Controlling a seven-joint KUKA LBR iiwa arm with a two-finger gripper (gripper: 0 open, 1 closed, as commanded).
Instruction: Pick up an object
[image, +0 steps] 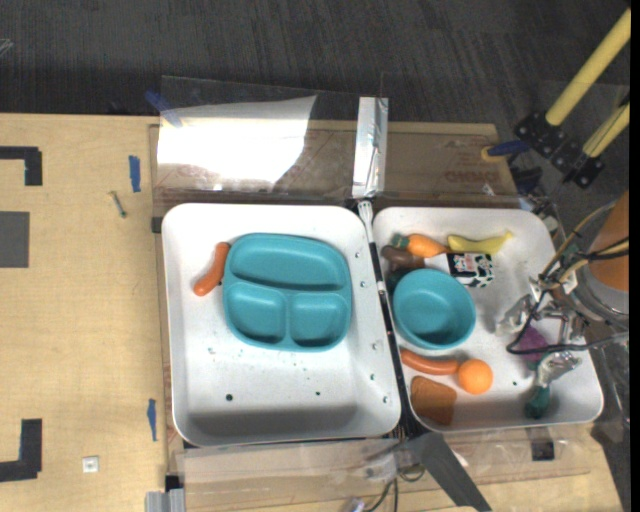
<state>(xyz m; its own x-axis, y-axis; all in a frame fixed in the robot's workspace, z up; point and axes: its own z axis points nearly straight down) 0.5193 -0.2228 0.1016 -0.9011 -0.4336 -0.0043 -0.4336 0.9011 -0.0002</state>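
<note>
Gripper (540, 335) blurry over right bin (580, 400), purple obj (530, 340) half-hidden.

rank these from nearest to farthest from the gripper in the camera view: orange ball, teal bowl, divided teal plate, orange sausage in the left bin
Measured from the gripper, at the right bin's right side:
1. Orange ball, right bin, lower middle.
2. Teal bowl, right bin, left half.
3. Divided teal plate, centre of the left bin.
4. Orange sausage, left of the plate.
</note>
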